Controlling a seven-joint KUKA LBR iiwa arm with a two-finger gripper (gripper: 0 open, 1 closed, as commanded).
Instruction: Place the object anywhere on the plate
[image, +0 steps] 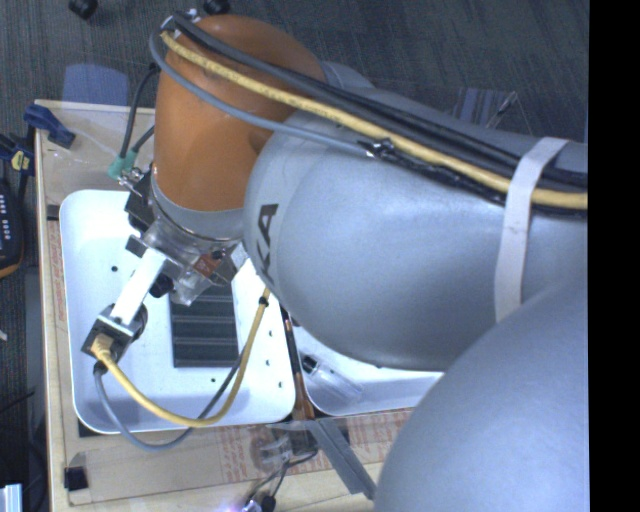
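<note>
Nearest the camera, just below the hand (190, 285) and lying flat on the floor of the white bin (90, 240), a dark ribbed slab (205, 335), taken here as the object. Judged stiff, light and low, with grooves that should give some grip but little height to catch, so best taken across its two long edges near the middle, coming straight down. Farther back, beneath the arm's orange band (200, 130), impossible to tell whether the hand is apart or together.
</note>
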